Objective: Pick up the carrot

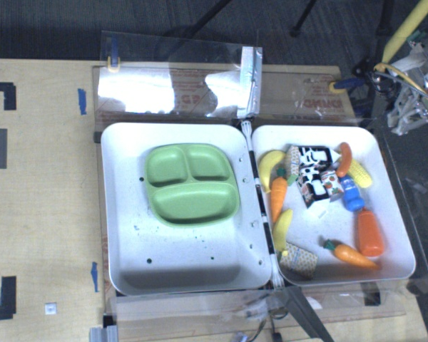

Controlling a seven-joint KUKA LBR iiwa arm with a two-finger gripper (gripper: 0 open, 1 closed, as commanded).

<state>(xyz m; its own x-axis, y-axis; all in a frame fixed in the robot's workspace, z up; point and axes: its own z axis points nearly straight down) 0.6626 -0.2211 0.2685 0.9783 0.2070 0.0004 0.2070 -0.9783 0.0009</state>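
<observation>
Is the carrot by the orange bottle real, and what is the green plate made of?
The carrot looks like a plastic toy, not a real one: its orange skin is smooth and even, with a small molded green top. The green plate also looks like plastic, probably hard and matte: one flat color, rounded edges, three molded sections. That is how they look from above; the picture cannot prove it.

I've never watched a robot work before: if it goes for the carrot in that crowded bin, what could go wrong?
The right bin holds two carrots: one along its left wall, another near the front. The program might choose either. The left carrot lies against the wall and a banana, so fingers may jam. The front carrot touches an orange bottle, which could get grabbed instead.
</observation>
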